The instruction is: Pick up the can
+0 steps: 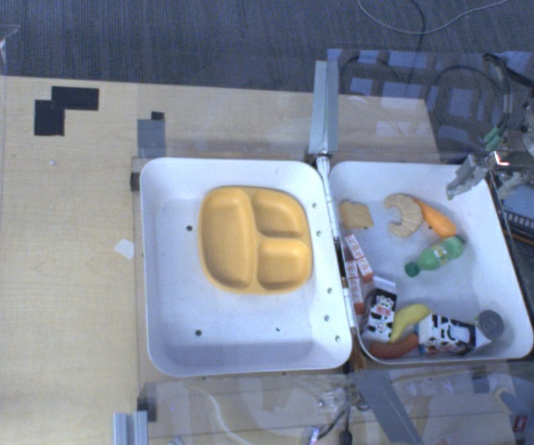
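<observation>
The can (489, 323) is a small grey cylinder standing in the near right corner of the right bin (503, 248), just right of a cow-patterned carton (451, 334). My gripper (465, 178) hangs over the bin's far right corner, well away from the can and apart from every object. The grey arm reaches in from the upper right behind it.
The right bin also holds a cracker (356, 215), a croissant (402, 213), a carrot (438, 221), a green bottle (434, 256), a red carton (355, 260), a second cow carton (379, 311) and a banana (410, 318). A yellow divided tray (253, 239) lies in the left bin (170, 286).
</observation>
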{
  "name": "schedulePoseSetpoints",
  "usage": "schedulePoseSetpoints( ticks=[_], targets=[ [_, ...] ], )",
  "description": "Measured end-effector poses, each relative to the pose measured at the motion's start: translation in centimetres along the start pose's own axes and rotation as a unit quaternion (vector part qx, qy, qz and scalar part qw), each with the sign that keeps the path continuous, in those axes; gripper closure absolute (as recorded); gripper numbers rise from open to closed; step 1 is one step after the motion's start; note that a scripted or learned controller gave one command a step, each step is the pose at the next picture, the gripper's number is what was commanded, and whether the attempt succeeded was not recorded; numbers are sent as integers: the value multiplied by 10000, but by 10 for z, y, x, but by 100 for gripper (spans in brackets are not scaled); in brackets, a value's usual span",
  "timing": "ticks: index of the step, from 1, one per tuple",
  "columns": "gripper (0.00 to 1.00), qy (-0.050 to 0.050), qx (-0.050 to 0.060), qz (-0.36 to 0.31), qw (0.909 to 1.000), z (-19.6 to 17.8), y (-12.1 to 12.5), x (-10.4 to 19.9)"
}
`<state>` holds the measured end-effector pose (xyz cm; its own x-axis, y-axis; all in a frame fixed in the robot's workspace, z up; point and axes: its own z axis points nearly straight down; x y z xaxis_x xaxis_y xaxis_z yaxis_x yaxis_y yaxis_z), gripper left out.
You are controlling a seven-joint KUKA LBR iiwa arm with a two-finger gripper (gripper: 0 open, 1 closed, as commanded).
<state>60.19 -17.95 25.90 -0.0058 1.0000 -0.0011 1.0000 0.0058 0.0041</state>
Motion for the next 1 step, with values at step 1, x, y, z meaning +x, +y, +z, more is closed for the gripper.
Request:
schedulePoseSetpoints(
  ticks=[1],
  targets=[
    [0, 2, 3, 229, 9997, 103, 68, 27]
  ],
)
